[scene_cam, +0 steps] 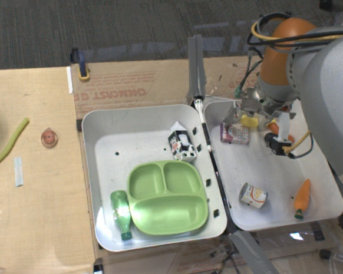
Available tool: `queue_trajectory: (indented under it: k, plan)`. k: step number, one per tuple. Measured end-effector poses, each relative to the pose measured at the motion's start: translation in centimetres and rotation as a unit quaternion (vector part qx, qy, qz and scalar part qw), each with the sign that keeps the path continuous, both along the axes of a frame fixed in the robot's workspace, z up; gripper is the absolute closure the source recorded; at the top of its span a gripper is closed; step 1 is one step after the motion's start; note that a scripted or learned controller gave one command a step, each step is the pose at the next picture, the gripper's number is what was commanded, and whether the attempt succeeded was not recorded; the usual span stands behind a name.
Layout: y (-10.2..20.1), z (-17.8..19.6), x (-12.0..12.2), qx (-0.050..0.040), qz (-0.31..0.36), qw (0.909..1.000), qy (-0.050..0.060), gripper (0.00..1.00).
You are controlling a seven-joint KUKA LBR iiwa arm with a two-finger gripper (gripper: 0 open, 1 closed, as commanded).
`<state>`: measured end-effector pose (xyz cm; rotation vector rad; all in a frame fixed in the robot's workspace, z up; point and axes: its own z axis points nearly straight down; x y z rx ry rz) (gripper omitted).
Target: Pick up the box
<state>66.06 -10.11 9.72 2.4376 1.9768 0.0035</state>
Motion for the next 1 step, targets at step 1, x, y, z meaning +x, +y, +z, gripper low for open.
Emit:
queue_trajectory:
  k: [1]
  plan:
    - [0.42,0.07,-2.62,-0.0015,0.100,0.9950,-0.004,0.00]
